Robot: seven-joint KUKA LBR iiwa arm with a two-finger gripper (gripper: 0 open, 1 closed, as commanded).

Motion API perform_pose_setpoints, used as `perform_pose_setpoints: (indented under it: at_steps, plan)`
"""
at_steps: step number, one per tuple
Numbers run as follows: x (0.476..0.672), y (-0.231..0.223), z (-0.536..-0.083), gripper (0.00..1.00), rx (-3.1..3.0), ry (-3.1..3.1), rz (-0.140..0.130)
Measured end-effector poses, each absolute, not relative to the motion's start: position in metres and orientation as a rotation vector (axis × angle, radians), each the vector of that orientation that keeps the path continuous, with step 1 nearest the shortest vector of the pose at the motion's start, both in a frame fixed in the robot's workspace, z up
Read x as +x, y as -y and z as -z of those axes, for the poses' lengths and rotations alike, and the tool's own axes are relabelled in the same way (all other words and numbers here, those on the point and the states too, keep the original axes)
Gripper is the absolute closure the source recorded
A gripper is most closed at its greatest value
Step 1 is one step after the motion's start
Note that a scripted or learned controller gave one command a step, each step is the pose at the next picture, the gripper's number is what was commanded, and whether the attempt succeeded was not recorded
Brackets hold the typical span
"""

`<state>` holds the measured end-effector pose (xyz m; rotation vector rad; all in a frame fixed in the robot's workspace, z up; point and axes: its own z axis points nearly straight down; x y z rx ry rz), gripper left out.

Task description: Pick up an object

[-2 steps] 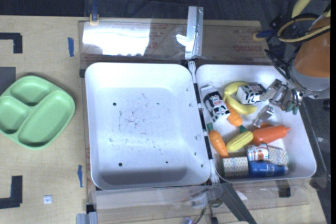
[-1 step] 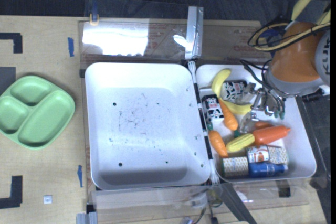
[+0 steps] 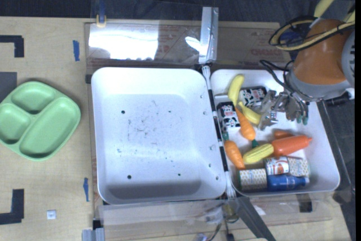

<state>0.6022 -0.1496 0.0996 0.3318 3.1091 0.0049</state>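
Observation:
My gripper hangs over the upper middle of the right bin, under the orange-banded wrist. It is open, with nothing between its fingers. Just left of it lie a short yellow piece and a black-and-white carton. A yellow banana lies at the bin's top left. Below the gripper lies a large orange carrot. A smaller carrot lies to the lower left of the gripper.
The right bin also holds another carrot, a yellow corn-like piece, a red-and-white can, a blue item and a small carton. The left bin adjoins it. A green divided plate sits at far left.

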Motion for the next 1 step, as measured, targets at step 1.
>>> perform_pose_setpoints:
  at_steps: [1]
  plan:
    - [0.5999, 0.2157, -0.2092, 1.0, 0.555, -3.085, 0.0]
